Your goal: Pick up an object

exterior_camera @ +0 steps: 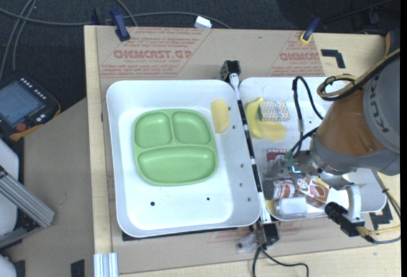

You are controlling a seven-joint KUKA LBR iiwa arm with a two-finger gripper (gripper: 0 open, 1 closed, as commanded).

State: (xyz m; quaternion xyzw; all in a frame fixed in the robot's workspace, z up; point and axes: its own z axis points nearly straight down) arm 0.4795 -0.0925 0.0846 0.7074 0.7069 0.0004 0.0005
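Red-and-white packet (303, 189) under pincer (289, 171)

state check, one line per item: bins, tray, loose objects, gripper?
Left bin: holds the tray and one yellow piece.
Green divided tray: flat, upright, compartments bare.
Yellow piece: lying by the tray's right edge.
Right bin: holds clutter; arm over it.
Yellow banana-like item: lying, small speckled block on it.
Gripper: low among packaged items; grasp unclear.

We note the two white bins (121, 142) look like smooth, slightly glossy plastic. The green divided tray (175, 145) reads as matt plastic. The bench (159, 53) surface looks like brown printed cardboard, matt. The arm's orange band (346, 123) appears smooth, with a satin sheen.
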